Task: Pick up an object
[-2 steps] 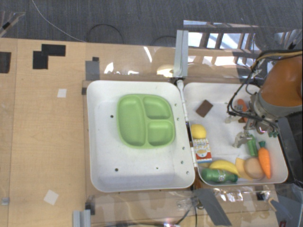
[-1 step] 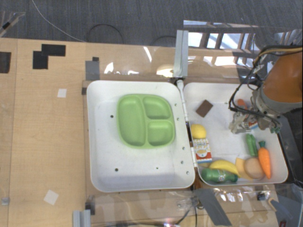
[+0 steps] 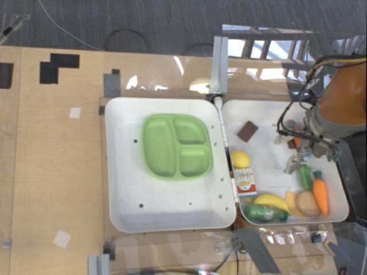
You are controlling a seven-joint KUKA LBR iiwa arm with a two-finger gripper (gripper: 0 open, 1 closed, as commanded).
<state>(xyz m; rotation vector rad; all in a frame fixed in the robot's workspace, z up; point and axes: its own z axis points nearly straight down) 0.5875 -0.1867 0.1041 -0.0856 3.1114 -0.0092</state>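
The right bin (image 3: 269, 116) holds several toy foods. A brown block (image 3: 248, 131) lies near its back left. A yellow lemon (image 3: 240, 159) and a small carton (image 3: 245, 181) sit along the left wall. A banana (image 3: 270, 200) and a green bottle (image 3: 265, 212) lie at the front. A peach-coloured ball (image 3: 307, 204), an orange carrot (image 3: 320, 195) and a green cucumber (image 3: 304, 176) are at the front right. My gripper (image 3: 298, 158) hangs low over the bin's right side, just above the cucumber's far end. The wrist hides what lies under it.
The left bin (image 3: 126, 211) carries a green divided plate (image 3: 175, 146) in its middle. A metal divider post (image 3: 218, 62) stands behind the seam between the bins. The grey and orange arm (image 3: 344, 96) covers the right bin's back right corner.
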